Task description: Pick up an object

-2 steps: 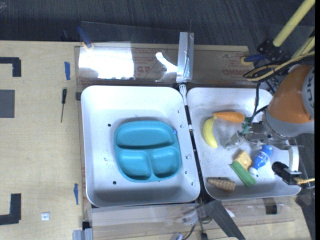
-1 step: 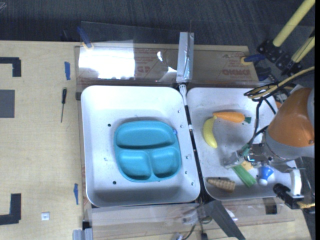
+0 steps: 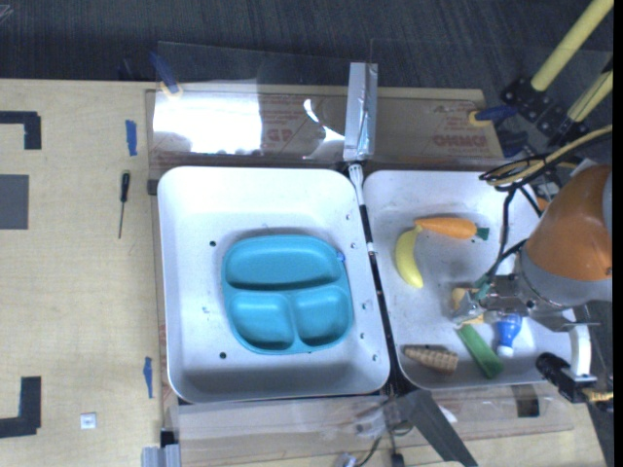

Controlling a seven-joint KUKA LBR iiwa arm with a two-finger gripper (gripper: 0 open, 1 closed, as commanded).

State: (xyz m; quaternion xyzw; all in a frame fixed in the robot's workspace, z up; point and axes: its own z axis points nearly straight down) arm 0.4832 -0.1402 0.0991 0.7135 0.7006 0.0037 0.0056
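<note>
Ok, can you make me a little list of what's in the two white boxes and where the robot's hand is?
left bin: holds a blue divided tray with three compartments
right bin: toy food and small items
carrot: near the far wall, lying flat
banana: just below the carrot
green stick-shaped item: near the front wall
ridged tan piece: front left corner of the right bin
gripper: low over the right bin, above the green item
held: nothing seen between its fingers

Grey arm (image 3: 574, 261) (orange band, seemingly cabled).
</note>
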